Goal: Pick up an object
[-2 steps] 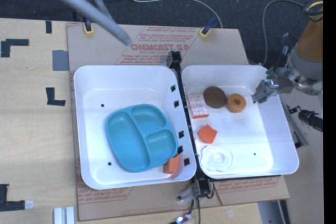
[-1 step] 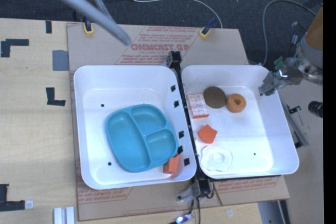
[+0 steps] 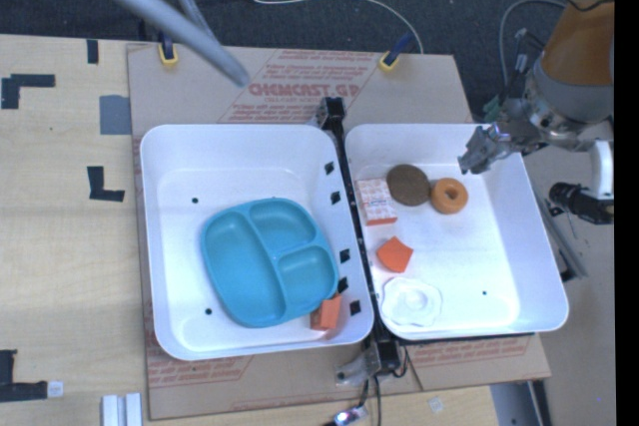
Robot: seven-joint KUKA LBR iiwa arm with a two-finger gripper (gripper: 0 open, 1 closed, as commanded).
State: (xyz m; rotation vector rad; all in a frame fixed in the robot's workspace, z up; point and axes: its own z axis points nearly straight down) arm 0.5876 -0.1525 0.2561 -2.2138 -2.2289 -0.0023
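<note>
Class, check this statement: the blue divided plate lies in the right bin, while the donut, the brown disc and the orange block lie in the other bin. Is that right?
Not quite. The camera view shows the blue divided plate in the left bin, not the right one. The rest holds: the donut, the brown disc and the orange block lie in the other bin, the right bin.

Looking down at a slant on two white bins sitting side by side on the counter (image 3: 60,214). Lying in the left bin (image 3: 165,165): a blue divided plate (image 3: 268,259), with a small orange block (image 3: 326,314) just beside its near corner. Resting in the right bin (image 3: 519,264): a brown disc (image 3: 407,184), a doughnut (image 3: 449,196) next to it, a printed packet (image 3: 374,201), an orange wedge (image 3: 395,254) and a white lid (image 3: 411,302). Hovering at the right bin's far right rim: the gripper (image 3: 479,155).
</note>
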